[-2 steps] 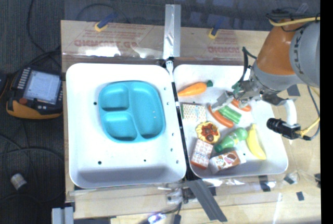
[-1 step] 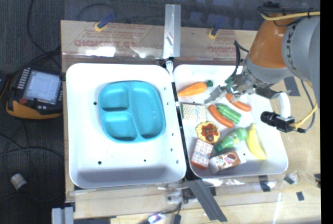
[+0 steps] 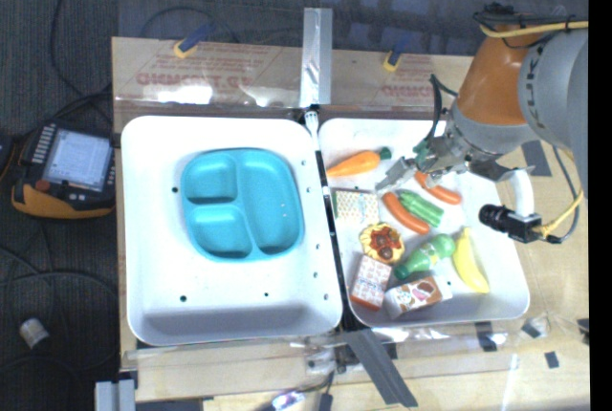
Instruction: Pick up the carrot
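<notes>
I see the gripper in the right bin, just right of the carrot; fingers apart, clamping nothing.

1. A blue 3-compartment tray lies in the left bin, well to the gripper's left.
2. A green cucumber lies just below the gripper, in the right bin.
3. A yellow banana lies lower, to the gripper's right.
4. A pizza slice lies below and left of the gripper.
5. A handheld pendant rests on the floor, far left of the gripper.
</notes>
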Motion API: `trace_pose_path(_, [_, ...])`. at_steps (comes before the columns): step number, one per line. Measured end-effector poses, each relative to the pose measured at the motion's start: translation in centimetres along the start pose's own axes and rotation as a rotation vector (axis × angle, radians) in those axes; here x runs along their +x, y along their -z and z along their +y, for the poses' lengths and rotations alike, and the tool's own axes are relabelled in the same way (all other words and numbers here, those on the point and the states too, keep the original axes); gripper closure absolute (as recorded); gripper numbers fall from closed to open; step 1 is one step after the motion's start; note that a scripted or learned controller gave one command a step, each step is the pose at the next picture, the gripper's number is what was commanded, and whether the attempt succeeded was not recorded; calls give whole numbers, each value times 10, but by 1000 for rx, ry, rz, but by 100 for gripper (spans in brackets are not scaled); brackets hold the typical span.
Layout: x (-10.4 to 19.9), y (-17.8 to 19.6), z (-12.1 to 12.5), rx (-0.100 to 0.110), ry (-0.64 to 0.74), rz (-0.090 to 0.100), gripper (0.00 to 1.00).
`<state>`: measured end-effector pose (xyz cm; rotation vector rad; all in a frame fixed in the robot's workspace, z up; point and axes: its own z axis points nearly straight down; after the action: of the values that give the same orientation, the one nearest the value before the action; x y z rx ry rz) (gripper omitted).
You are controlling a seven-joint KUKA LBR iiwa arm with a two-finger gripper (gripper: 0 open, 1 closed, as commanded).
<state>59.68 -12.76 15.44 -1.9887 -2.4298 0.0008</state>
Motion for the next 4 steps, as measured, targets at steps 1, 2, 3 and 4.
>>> trace_pose_path(1, [-5,-6,4,0,-19,1,0])
trace_pose_path(2, [-10,-27,-17,1,44,-3,0])
trace_pose_path(3, [-39,27,19,1,290,-5,0])
trace_pose_path(4, [-17,5,-23,1,261,-3,0])
